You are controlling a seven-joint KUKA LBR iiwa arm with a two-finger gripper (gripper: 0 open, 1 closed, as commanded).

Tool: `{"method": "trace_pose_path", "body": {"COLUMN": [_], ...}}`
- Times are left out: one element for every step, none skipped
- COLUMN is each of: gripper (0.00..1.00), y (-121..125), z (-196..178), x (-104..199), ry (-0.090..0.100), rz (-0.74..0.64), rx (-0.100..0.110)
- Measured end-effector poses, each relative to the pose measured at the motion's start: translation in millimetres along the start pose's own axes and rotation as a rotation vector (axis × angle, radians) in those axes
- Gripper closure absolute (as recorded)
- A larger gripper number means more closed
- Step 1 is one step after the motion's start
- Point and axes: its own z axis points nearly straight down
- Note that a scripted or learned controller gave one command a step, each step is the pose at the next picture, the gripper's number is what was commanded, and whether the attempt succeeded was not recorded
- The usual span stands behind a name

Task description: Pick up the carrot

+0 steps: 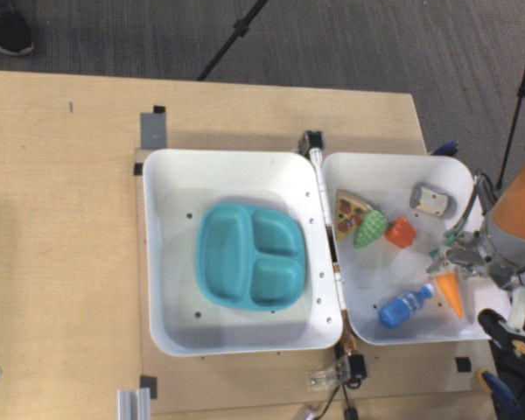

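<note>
- Camera view: the gripper (452, 261) hangs at the right edge of the right bin (394, 335), its metal fingers directly over the thick upper end of the carrot (451, 292); whether they are parted or closed on it cannot be told, as the wrist hardware hides the tips.
- The carrot lies on the bin floor near the right wall, its point towards the near rim, just right of the blue bottle (404, 308).
- In my judgement the step in hand is the reach or the grasp itself; the carrot looks to rest on the floor, so no lift is evident.
- The next move calls for a closure across the carrot's thick end, then a straight rise, with care not to nudge the bottle close by.
- The carrot is a smooth orange cone, likely hard toy plastic; its taper may let it slip out of a loose pinch.
- The bottle is glossy blue with a paler cap end.
- Elsewhere in this bin: a flat pizza slice (351, 210), a bumpy green piece (371, 228), a red block-like piece (401, 233), a grey-and-white object (431, 201).
- The left bin (171, 182) holds a teal, three-compartment tray (249, 255), matte with rounded corners.
</note>
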Motion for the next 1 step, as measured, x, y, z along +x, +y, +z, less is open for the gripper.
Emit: {"method": "trace_pose_path", "body": {"gripper": [1.00], "y": [19.2], "z": [-67.4], "x": [62.9], "ry": [0.000], "rz": [0.028], "rx": [0.006]}}
